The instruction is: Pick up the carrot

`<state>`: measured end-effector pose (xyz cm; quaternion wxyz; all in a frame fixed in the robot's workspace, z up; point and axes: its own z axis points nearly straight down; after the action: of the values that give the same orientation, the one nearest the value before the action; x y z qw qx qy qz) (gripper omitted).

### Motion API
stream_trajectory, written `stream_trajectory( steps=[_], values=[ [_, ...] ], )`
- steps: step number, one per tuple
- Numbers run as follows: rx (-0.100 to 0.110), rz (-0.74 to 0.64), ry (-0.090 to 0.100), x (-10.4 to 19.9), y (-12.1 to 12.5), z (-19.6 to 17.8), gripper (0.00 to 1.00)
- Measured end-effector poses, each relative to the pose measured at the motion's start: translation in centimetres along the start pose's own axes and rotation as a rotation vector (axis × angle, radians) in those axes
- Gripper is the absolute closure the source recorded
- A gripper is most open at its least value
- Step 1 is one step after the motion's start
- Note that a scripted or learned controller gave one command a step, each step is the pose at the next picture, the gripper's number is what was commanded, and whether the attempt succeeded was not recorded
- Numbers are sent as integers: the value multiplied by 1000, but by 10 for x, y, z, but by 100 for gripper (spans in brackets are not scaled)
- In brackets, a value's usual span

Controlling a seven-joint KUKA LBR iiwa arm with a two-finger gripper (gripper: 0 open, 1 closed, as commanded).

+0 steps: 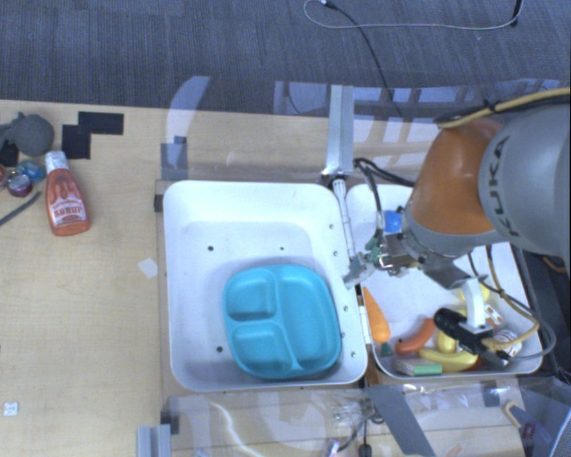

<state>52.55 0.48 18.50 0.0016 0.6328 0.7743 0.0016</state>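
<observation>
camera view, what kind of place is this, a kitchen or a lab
Most likely a robot lab bench, not a kitchen: a grey and orange arm reaches over two shallow white bins, toy-like food such as a carrot lies in one, and cables trail across grey carpet.

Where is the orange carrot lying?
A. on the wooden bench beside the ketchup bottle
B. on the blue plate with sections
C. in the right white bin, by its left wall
C: the orange tapered carrot lies in the right shallow white bin, against its left wall.
</observation>
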Motion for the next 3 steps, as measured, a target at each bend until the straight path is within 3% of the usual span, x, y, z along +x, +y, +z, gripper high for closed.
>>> stream_trajectory(
  steps=[1,2,3],
  values=[
    [0,-120,0,-12,-35,0,0],
    [-1,21,0,-19,-40,0,0],
    [-6,18,-1,-19,-38,-11,100]
  ],
)
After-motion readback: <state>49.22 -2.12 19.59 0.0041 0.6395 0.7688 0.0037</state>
